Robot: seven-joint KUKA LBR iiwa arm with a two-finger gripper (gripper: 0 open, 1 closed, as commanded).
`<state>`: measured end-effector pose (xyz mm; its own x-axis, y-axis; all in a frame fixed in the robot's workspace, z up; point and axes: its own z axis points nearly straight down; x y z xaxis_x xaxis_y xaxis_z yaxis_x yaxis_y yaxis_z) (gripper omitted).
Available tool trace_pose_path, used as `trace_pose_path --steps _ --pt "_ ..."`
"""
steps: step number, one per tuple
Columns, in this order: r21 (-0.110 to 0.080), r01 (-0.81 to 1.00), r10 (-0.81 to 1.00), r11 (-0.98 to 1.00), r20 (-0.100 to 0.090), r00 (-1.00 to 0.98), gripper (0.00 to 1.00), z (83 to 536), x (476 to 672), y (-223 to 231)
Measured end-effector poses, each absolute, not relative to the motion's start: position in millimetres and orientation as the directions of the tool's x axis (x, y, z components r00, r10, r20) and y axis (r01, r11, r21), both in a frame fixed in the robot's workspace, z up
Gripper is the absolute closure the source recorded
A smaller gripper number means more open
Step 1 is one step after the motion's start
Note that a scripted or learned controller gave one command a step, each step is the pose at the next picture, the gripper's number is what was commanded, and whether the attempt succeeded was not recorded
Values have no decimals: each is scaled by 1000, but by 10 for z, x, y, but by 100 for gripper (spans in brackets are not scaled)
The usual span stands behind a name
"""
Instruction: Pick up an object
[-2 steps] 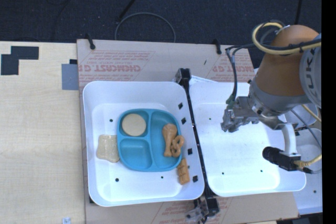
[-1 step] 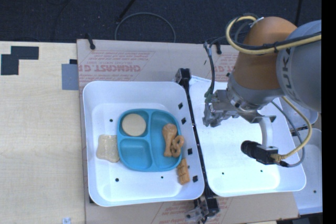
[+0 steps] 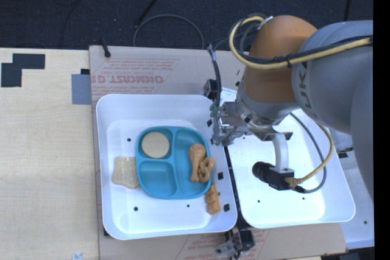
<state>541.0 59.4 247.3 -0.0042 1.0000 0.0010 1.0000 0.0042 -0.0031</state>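
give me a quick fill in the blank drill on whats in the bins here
1. The blue tray lies in the ____ bin.
2. The round beige disc sits inside the ____.
3. The pale flat piece lies just ____ of the tray in the camera view.
4. The arm's band is ____.

Missing words: left; tray; left; orange

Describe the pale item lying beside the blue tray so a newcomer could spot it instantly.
Look in the left white bin, the one holding the blue divided tray. Just off the tray's left edge lies a pale beige, roughly square piece. Unlike the other food pieces, it lies left of the tray, flat and lightest in colour.
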Motion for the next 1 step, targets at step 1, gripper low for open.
trace_pose_path --steps 1 --pt "-3 1000 1000 4 0 -4 100 2327 5570 1098"
